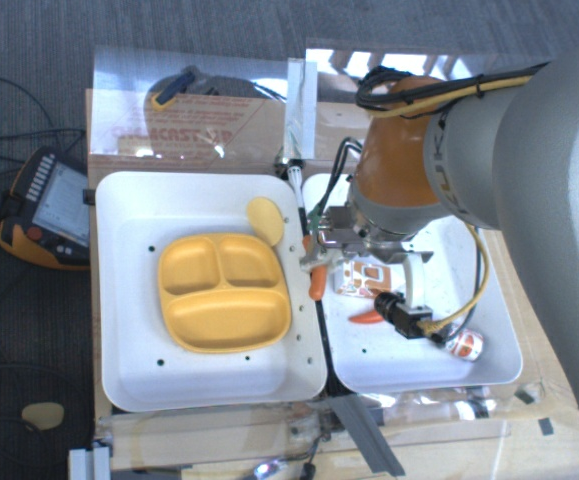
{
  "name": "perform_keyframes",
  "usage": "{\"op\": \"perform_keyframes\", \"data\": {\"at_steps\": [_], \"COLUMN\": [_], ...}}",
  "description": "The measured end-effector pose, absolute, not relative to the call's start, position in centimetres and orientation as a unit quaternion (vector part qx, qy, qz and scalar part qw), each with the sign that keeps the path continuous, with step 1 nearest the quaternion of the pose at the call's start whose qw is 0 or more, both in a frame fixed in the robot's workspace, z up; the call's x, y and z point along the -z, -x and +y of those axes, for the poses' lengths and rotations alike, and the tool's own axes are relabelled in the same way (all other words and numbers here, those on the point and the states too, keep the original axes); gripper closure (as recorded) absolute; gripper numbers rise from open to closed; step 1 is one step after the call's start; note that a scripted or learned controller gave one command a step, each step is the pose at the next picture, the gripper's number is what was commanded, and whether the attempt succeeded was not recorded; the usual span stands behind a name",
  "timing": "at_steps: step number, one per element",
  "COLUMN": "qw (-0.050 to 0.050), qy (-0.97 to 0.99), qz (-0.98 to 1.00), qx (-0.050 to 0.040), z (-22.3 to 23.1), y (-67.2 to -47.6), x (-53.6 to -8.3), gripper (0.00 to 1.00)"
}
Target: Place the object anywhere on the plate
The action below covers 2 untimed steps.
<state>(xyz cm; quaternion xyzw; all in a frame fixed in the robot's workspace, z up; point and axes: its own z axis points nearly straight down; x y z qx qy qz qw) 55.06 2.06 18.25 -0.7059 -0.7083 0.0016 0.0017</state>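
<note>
**Arm working low in the right bin, plate waiting in the left**

The gripper (354, 268) is hanging over the right bin (499, 363), its wrist hiding its state from view. A carrot (317, 284) is lying just left of it, long axis running up-down along the divider. A second carrot (366, 318) and can (463, 344) are sitting nearby. The plate (224, 293) is lying in the left bin (119, 268), a potato (265, 219) beside it.

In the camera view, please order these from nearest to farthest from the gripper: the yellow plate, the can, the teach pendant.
Measured from the gripper, low in the right bin:
1. Can, in the right bin's near right corner.
2. Yellow plate, in the left bin.
3. Teach pendant, on the floor, far left.
</note>
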Motion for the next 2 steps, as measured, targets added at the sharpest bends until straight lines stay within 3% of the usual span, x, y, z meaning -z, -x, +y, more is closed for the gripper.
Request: {"op": "perform_keyframes", "data": {"at_steps": [1, 2], "qw": [0.002, 0.002], "qy": [0.706, 0.706], "qz": [-0.708, -0.708], "qx": [-0.0017, -0.0016], "z": [7.88, 7.86], "y": [-56.05, -56.06], "x": [-18.22, -18.22], "gripper": [1.0, 0.0]}}
